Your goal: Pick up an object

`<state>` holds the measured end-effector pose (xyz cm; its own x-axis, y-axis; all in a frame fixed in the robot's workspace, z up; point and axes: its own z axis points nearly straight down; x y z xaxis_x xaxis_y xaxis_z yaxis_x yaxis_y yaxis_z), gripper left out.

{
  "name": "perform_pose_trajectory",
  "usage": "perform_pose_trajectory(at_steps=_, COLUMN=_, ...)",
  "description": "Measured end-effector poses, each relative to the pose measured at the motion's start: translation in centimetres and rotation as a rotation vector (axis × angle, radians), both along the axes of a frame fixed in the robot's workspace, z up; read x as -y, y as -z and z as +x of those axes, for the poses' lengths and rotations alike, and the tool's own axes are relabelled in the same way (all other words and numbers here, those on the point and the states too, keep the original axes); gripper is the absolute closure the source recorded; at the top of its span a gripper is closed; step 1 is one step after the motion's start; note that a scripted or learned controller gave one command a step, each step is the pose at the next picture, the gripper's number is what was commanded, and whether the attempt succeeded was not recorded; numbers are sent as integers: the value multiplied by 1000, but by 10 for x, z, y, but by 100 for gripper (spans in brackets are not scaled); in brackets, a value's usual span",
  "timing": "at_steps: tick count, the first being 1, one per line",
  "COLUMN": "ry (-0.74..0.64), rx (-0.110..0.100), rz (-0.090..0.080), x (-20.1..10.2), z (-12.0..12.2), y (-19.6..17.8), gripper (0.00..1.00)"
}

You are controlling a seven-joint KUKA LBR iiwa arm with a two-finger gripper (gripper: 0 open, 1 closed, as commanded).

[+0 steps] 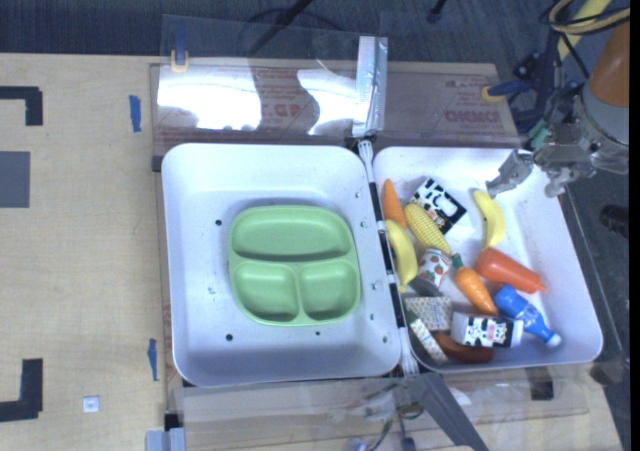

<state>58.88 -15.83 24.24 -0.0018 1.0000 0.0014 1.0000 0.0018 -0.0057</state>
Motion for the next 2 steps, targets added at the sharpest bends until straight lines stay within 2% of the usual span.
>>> perform_pose_trajectory(at_steps=1, ry=62, rx=4, rz=-2, x=26, z=29, y=128, gripper=0)
perform_pose_trajectory(at_steps=2, ry=35, rx=6, rz=2, x=38, z=39, y=157, gripper=0)
